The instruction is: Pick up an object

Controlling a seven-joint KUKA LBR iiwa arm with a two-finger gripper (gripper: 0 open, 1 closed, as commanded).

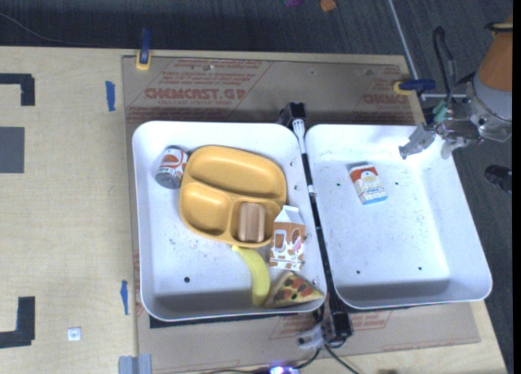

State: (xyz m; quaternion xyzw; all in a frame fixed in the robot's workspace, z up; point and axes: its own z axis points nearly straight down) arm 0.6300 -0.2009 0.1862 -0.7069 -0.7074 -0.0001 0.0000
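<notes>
I'm looking down on the worktop (57,226), pale wood on my left with a brown printed sheet (203,87) laid under both bins. The left bin (163,283) is the crowded one, the right bin (423,242) sits just beside it, and a black bar (309,193) runs along the seam between them.

Biggest thing in the left bin is a yellow divided tray (220,181), lying flat across the middle, with a brown block (251,222) sitting in its small lower compartment. Below the tray a banana (257,275) curves down toward the near wall, its top end tucked under the tray's edge. A small white carton with red print (287,240) leans against the tray's right corner, close to the black bar. Under it, in the bin's near right corner, a pizza slice (291,289) lies flat, touching the banana's lower end. Up in the far left corner a red and white can (169,166) lies on its side, touching the tray's rim.

In the right bin I've got one small white and orange box (368,182) lying flat in the far half, well apart from the walls.

The arm (496,79) comes in at the right edge, orange band up top. The hand (431,138) hangs over the right bin's far right corner, away from the box, and whether it's apart or together I cannot tell from here
</notes>
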